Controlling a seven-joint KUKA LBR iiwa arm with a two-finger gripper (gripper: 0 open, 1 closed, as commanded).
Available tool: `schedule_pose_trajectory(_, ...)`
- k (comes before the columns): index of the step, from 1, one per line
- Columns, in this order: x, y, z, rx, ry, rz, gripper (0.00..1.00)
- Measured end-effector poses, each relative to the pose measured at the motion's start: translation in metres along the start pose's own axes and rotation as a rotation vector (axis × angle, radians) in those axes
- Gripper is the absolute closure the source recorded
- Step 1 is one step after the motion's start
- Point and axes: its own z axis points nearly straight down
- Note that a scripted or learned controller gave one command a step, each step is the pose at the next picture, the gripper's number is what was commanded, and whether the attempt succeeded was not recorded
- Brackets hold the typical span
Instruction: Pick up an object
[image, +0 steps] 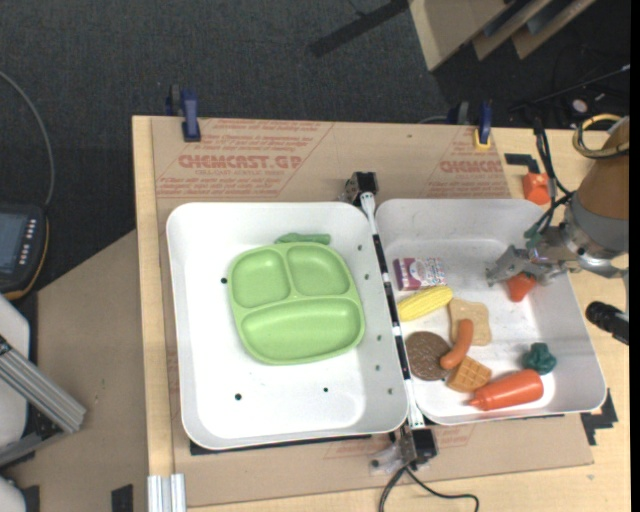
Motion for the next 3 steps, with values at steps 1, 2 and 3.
schedule_pose_trajectory(1, 0.001, -0.007, 0.001, -0.004, -0.002, -0.001, 0.00)
schedule_pose_trajectory(2, 0.003, 0.015, 0.030, -0.007, 0.007, -0.006, 0.00)
schedule_pose_trajectory(3, -0.001, 0.014, 0.018, -0.011, -0.002, -0.004, 1.00)
